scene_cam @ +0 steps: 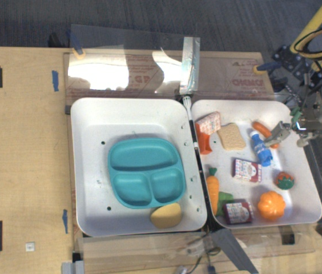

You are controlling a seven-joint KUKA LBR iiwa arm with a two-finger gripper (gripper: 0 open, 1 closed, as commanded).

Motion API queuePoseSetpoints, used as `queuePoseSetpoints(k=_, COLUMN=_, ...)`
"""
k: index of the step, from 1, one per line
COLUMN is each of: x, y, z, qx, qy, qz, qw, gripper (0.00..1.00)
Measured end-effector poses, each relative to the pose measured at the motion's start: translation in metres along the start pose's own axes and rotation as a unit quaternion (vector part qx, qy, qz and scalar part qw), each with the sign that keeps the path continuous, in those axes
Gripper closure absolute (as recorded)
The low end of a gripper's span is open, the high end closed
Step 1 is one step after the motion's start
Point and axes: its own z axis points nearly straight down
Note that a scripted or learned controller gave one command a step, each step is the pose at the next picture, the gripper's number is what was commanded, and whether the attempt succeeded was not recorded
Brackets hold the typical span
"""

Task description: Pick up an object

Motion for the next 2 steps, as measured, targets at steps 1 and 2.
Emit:
queuePoseSetpoints(k=1, x=-0.0243, y=0.0338, z=0.1434, qx=0.007, qy=0.001, qz=0.03, qw=0.9995, gripper=0.0)
queuePoseSetpoints(k=2, x=-0.0254, y=0.0381, z=0.136, qx=0.0, qy=0.0, qz=0.03, qw=0.9995, gripper=0.0)
